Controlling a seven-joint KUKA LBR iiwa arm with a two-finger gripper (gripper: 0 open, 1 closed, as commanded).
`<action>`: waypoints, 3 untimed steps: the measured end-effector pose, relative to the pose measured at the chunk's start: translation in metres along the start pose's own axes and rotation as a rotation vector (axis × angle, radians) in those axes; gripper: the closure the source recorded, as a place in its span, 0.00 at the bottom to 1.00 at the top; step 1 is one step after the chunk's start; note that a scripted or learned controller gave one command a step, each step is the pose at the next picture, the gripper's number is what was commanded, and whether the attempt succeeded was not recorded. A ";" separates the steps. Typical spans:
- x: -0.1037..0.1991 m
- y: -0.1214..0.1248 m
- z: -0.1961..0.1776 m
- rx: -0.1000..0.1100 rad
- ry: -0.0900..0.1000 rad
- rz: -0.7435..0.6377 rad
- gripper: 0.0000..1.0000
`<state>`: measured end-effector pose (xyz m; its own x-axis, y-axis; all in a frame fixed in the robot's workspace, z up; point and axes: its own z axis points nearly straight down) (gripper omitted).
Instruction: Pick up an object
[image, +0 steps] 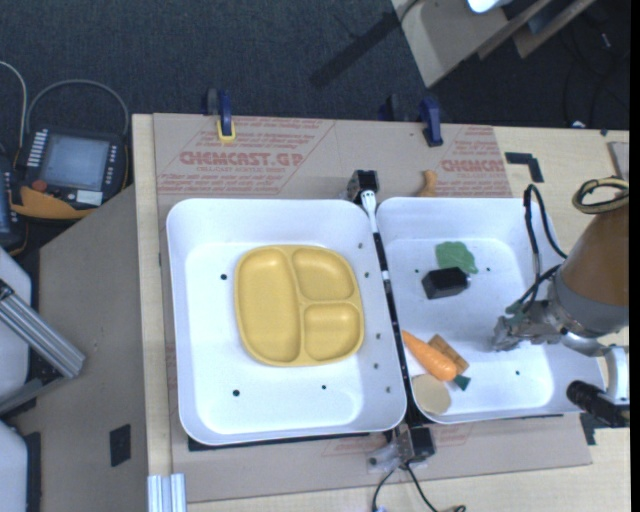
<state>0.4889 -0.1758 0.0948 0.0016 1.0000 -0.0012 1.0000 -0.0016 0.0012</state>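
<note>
Arm: the grey arm (598, 290) is seen reaching in from the right over the right bin's outer side; its orange-brown band is shown above the wrist, and the wrist is angled down and towards the left.
Gripper: the gripper (505, 333) is lowered into the right bin (500, 395), near the bin's right half, with its tip pointed left towards the objects. Nothing can be made out between its fingers; whether they are spread or pressed together cannot be told.
Black block: a small black block (445, 282) is found on the bin floor in the upper middle of the right bin, well apart from the gripper.
Green object: a green piece (456, 255) is placed just behind the black block, touching or nearly touching it.
Carrot: an orange carrot-shaped toy (428, 355) is laid at a slant by the right bin's left wall, with a brown piece (449, 354) beside it.
Pale disc: a pale round piece (433, 395) is seen in the near-left corner of the right bin, just below the carrot.
Left bin: a yellow divided plate (298, 304) is held in the middle of the left bin (200, 300).
</note>
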 end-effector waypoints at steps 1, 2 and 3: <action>0.002 -0.001 -0.043 -0.003 -0.001 -0.002 1.00; 0.011 0.002 -0.091 -0.005 -0.001 -0.004 1.00; 0.003 0.006 -0.151 -0.007 -0.003 -0.003 1.00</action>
<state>0.4944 -0.1730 0.2461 -0.0010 1.0000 -0.0041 1.0000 0.0011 0.0084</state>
